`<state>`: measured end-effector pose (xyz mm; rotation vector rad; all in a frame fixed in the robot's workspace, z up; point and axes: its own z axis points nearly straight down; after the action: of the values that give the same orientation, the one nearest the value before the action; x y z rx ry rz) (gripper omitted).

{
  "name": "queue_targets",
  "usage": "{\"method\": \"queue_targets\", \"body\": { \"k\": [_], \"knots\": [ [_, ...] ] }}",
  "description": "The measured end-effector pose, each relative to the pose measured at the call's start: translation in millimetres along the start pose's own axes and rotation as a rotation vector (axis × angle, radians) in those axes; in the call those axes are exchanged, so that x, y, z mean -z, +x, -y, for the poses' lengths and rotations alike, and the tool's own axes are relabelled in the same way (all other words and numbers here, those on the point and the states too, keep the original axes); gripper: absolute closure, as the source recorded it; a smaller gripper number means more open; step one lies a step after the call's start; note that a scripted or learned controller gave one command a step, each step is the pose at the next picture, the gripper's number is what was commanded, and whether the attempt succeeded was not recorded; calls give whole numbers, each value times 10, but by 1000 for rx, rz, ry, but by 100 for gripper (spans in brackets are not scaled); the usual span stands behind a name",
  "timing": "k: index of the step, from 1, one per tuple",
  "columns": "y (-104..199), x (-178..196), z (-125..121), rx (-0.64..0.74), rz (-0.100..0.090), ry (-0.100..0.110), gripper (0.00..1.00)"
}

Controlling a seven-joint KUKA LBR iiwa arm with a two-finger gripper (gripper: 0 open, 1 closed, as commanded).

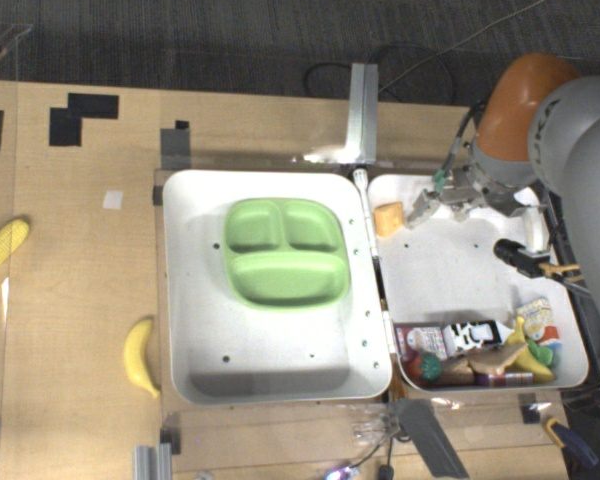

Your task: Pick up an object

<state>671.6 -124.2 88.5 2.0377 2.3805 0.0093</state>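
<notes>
- Task item: the likeliest candidate is the small orange block [388, 218]. It lies in the upper left corner of the right bin [450, 278], close against the wall shared with the left bin.
- Gripper [418, 211]: positioned just beside the block, on its right. Whether it is released or clenched cannot be told from this view. Nothing is seen to be held.
- Handling, assessed: the block looks small and light, with flat faces and a matt surface, so slip risk appears low. Whether it is stiff or spongy cannot be confirmed, so moderate closing force is advised.
- Grip point, assessed: across two opposite flat sides, at mid-height. The nearby wall leaves little room on the left side, so a grasp along the wall is more practical than one across it.
- Right bin, other contents: a crowded pile along the near edge. It includes a dark red and white packet [425, 340], a black and white item [470, 334], a yellow piece [520, 330], a teal piece [430, 368] and a brown piece [490, 363]. These touch or overlap, so they are harder to pick singly.
- Left bin [195, 298]: holds one green divided plate [285, 250] with three compartments, lying flat and with nothing in them.
- Outside the bins, on the bench [70, 308]: a banana [140, 356] just left of the left bin, and a yellow corn cob [2, 248] well apart at the far left.
</notes>
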Motion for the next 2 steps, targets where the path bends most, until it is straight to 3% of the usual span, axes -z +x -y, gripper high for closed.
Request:
{"method": "queue_targets", "body": {
  "k": [1,2],
  "knots": [
    [-136,19,817,-228,0,-1,0],
    [417,1,91,-150,0,0,0]
  ]
}}
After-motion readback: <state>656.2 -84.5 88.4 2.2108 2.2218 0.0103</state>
